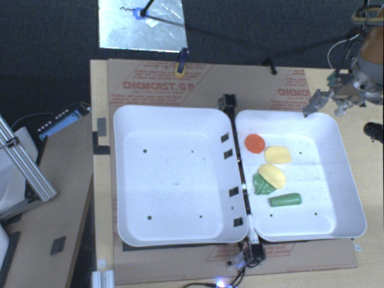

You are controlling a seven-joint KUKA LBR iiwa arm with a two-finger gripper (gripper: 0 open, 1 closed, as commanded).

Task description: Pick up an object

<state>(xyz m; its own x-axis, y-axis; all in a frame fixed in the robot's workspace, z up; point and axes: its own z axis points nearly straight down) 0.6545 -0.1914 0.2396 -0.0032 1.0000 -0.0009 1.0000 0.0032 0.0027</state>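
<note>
Tool, seemingly open, hovers over right bin's far corner, toys unobstructed.

robotics lab test cell, cardboard-topped bench bearing two shallow white bins, aluminium extrusion frame at left, loose cables over dark carpet, reflective metal sheet on the floor

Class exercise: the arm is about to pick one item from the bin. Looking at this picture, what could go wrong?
1. The yellow piece touches the green leafy piece, so a grasp may drag both.
2. The green cylinder could roll away.
3. The gripper sits by the right bin's far rim and might clip it descending.
</note>
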